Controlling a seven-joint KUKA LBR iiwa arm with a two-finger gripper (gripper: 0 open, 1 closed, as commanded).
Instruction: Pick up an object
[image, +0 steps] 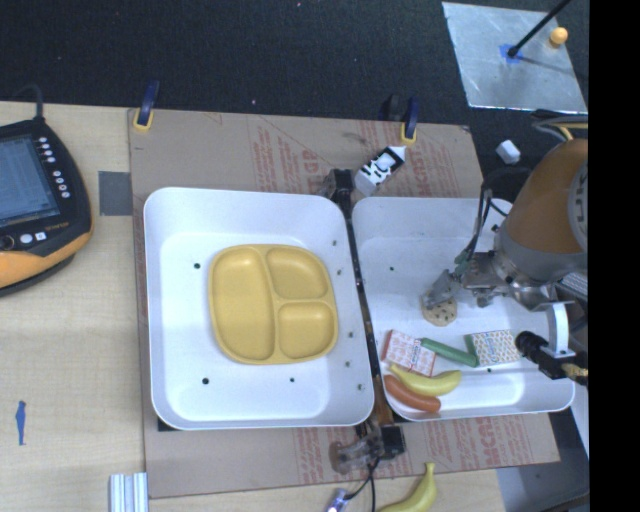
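Seen from above at a slant: two shallow white bins side by side on a tabletop (60, 330) of pale wood, over brown cardboard. In the left bin (170, 300), a yellow divided plate (272, 303), lying flat near the middle. In the right bin (400, 240), a grey arm (540, 215) with an orange band, reaching in from the right; its pincer (442, 296) pointed down over a small round cookie (440, 313) — tips apparently just at or touching it, spread or pressed together impossible to tell. Along the bin's near edge, clustered close: a red-and-white packet (405, 352), a green stick-shaped item (447, 352), a patterned packet (492, 347), a yellow banana (428, 380) and a red sausage-shaped toy (411, 397) — the last two touching. Outside the bins: a second banana (415, 492) at the bottom edge, an orange-trimmed control pendant (35, 205) at far left.
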